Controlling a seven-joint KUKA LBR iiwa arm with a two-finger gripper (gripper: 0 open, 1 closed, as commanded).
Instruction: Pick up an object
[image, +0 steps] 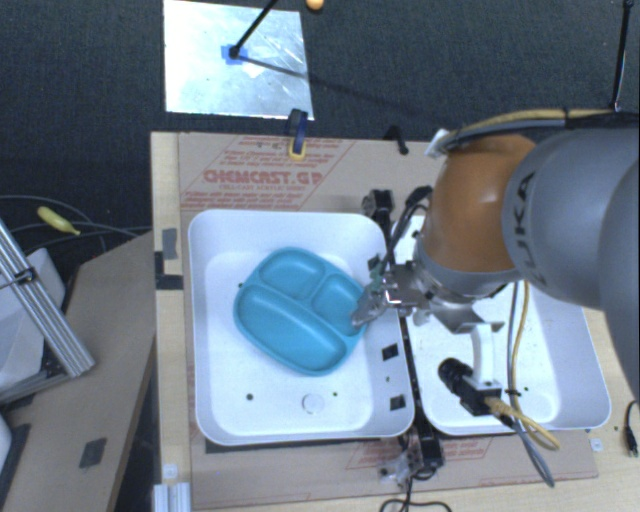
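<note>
Blue divided tray (298, 322) lies in left bin (225, 395). Gripper (368, 305) at tray's right rim, apparently touching. Cannot tell its grip state.

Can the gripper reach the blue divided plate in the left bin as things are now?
Probably yes: the gripper is already at the right rim of the blue divided plate, and nothing lies between them in the left bin.

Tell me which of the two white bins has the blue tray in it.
The left bin. The blue tray lies in it, claw at the tray's right edge. The right bin sits under the arm.
</note>
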